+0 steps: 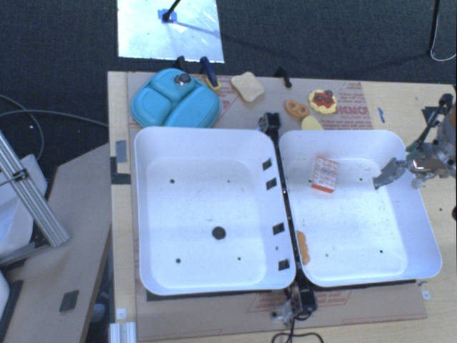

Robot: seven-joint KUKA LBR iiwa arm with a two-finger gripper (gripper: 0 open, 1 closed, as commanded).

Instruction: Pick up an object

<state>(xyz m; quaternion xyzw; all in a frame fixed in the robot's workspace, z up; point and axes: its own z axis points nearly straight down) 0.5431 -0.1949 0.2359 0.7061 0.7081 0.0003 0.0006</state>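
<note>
Gripper (389, 171) sits over the right bin's (421, 263) right edge; can't tell its opening, nothing seen in it. Small packet (325, 174) lies to its left, near bin's back-left (long axis runs roughly front-to-back).

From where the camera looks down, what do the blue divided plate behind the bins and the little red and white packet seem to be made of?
The blue divided plate looks like moulded plastic, matte to lightly glossy: one even colour, rounded edges and soft raised dividers. The red and white packet, lying in the right bin, looks like printed paper or thin card, flat and squarish with dull printing. At this size, foil or plastic film cannot be ruled out.
</note>
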